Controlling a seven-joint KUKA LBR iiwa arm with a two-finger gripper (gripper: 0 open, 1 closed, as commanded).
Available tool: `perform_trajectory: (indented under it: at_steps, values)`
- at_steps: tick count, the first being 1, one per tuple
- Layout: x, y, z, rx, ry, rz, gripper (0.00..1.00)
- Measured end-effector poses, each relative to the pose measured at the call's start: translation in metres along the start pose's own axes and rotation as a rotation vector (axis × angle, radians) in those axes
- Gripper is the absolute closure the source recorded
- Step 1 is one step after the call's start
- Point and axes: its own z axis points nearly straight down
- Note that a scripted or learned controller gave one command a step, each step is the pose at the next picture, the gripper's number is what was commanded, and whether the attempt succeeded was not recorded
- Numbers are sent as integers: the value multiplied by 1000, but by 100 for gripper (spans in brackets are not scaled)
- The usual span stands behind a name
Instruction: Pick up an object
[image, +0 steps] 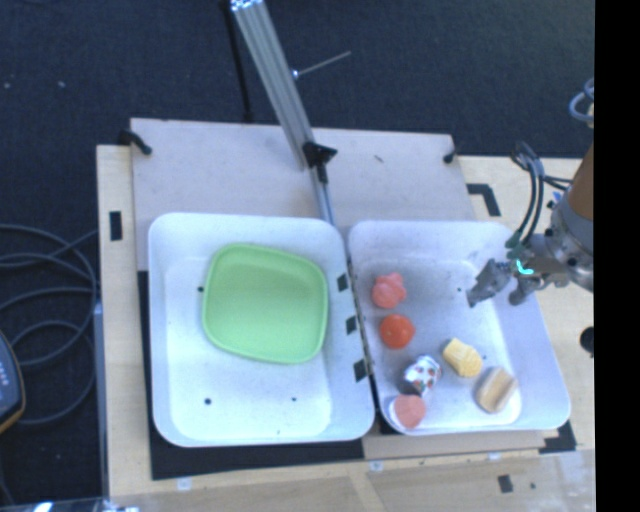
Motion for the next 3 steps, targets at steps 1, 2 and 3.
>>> perform_trajectory:
  at_steps: [1,2,3]
  values:
    - [0,0,0,0,0,0,0]
    - [7,4,58,6,0,0,0]
    - [1,10,114,5,0,1,0]
